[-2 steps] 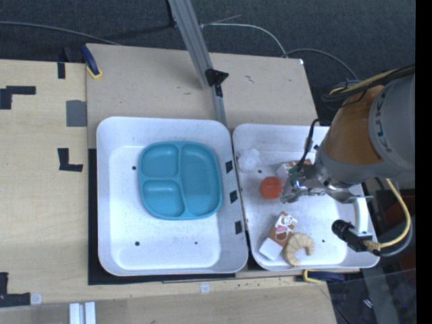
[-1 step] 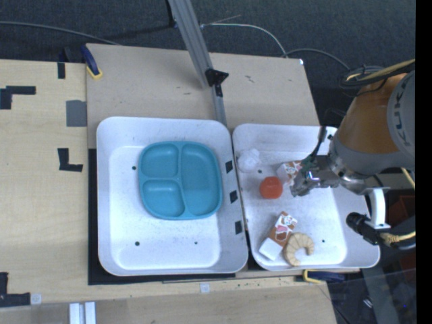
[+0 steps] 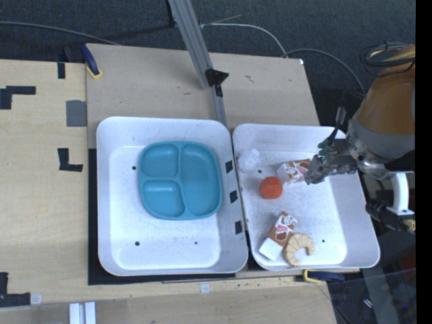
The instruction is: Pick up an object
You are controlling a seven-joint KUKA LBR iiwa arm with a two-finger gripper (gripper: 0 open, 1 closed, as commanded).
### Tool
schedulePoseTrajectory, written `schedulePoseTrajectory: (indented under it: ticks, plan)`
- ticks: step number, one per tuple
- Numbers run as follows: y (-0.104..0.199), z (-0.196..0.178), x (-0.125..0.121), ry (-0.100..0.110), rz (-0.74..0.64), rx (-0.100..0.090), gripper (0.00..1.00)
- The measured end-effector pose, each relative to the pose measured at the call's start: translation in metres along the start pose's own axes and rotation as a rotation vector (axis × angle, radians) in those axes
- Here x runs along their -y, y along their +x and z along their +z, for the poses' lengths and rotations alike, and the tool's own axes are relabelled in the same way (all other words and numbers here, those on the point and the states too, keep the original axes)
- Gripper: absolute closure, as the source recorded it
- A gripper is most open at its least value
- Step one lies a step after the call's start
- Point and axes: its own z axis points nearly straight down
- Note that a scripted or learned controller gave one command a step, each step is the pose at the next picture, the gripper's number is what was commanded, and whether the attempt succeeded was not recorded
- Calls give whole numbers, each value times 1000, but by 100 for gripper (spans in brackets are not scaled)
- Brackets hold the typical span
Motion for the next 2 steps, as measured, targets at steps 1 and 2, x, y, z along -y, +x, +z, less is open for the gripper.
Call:
schedulePoseTrajectory:
  ticks: [1,2]
  plan:
    - [55,-6,-11,6,-6,-4,100]
    - [117,2,-25,7,-7,-3,100]
